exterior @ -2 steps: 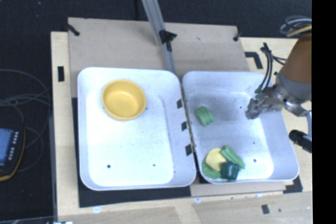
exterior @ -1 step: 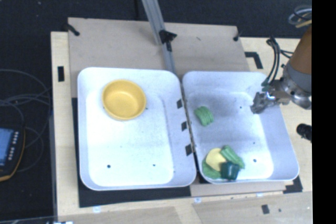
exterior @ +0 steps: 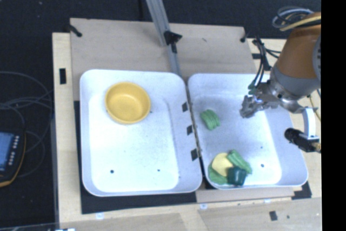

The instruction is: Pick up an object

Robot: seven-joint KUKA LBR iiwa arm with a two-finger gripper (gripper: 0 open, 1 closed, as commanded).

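A small green object (exterior: 210, 119) lies in the right bin (exterior: 227, 89), near its left wall. At the bin's front sits a cluster: a yellow piece (exterior: 220, 162), a light green piece (exterior: 238, 160) and a dark green block (exterior: 235, 176), touching one another. My gripper (exterior: 248, 109) hangs over the right bin's middle right, to the right of the small green object and apart from it. Nothing shows between its fingers. A yellow bowl (exterior: 128, 102) stands upright in the left bin (exterior: 135, 170), at its back left.
A grey metal post (exterior: 154, 2) slants up from behind the wall between the two bins. The bins stand on a pale wooden board (exterior: 124, 40). A device with a screen (exterior: 8, 154) and cables lies off the bench at far left.
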